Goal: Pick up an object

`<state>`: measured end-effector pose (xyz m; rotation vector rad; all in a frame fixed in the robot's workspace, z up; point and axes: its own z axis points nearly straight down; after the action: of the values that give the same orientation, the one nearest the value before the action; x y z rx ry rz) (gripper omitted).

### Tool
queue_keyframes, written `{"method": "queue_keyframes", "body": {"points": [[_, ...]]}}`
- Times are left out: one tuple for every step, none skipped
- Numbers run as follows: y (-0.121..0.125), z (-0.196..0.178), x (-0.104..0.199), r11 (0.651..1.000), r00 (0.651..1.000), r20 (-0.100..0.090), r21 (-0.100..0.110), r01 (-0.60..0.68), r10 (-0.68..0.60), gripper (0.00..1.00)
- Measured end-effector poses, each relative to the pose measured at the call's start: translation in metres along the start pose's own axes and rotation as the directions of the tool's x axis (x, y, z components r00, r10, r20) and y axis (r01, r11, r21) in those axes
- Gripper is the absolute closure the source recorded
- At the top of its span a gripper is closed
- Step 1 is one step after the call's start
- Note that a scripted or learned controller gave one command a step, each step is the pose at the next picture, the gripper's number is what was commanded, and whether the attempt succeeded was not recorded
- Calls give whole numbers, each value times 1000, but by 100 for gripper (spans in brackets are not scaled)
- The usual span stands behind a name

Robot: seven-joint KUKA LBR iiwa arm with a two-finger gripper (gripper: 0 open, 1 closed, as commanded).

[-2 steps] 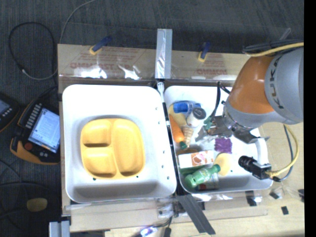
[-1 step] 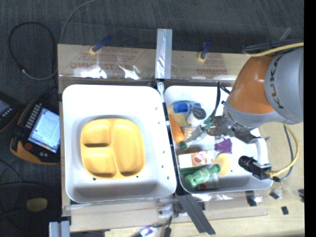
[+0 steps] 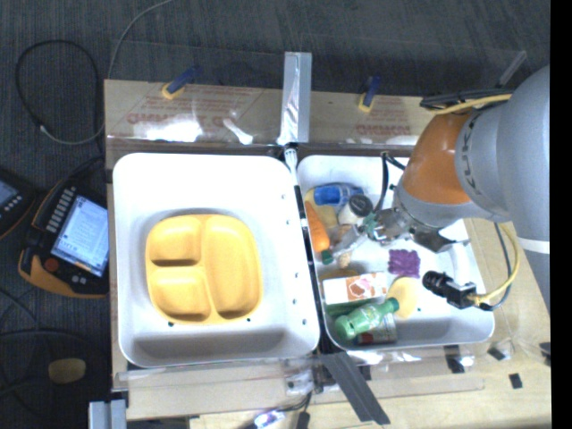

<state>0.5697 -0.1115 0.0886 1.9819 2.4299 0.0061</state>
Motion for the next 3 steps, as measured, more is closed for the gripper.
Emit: {"method": "queue_keyframes", "body": {"points": [[4,-91,53,990,990,-5,12,140,-139,0],[1,-29,11,999,999,-4,15,-32,32,0],[72,1,-24,1000,1000,1,-3,-7,7,0]]}}
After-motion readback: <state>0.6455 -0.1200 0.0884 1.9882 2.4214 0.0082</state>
